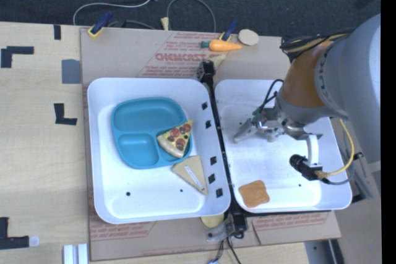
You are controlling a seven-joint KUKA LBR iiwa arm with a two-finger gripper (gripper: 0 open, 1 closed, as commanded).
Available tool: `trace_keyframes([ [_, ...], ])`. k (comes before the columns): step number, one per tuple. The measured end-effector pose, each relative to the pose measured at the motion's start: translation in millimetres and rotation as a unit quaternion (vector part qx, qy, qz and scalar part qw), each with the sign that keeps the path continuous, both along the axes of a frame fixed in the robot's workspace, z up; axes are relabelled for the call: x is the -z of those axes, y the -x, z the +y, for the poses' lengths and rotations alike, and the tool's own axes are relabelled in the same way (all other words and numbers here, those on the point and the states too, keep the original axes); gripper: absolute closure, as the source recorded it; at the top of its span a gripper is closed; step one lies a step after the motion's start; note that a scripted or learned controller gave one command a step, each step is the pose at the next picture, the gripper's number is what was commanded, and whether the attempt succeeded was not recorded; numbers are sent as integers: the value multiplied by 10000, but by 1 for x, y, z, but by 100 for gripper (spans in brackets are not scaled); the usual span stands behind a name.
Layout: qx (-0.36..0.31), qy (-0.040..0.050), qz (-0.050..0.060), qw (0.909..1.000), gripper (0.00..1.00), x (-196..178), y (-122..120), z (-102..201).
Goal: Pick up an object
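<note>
Grey-and-orange arm's two-finger gripper (pixel 242 132) hovers, fingers spread and holding nothing, in the right white bin (pixel 331 198).
To succeed, it should straddle the flat brown biscuit-like piece (pixel 253 193) near the bin's front edge before closing.

Arm (pixel 346 71) cut off at right edge (upper part).

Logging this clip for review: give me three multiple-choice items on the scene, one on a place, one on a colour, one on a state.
1. Where does the pizza slice lie?
A. on the divided plate
B. in the right bin
C. on the cardboard

2. What colour is the plate?
A. red
B. blue
C. green

3. Over what does the gripper hang?
A. left bin
B. right bin
C. the carrot

Answers: 1 A, it overlaps the plate's right edge. 2 B, plainly blue. 3 B, above that bin's bare floor, away from the brown toast.
</note>
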State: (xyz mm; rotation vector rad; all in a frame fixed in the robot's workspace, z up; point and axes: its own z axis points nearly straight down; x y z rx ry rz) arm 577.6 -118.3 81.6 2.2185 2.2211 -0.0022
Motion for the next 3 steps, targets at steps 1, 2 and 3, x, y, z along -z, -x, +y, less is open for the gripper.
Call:
trace_keyframes([
  [1,-16,2,-51,10000,0,-53,-95,-6],
  [2,3,-19,36,10000,0,-25,-44,25],
  [3,-6,-12,-2,10000,0,-2,-92,5],
])
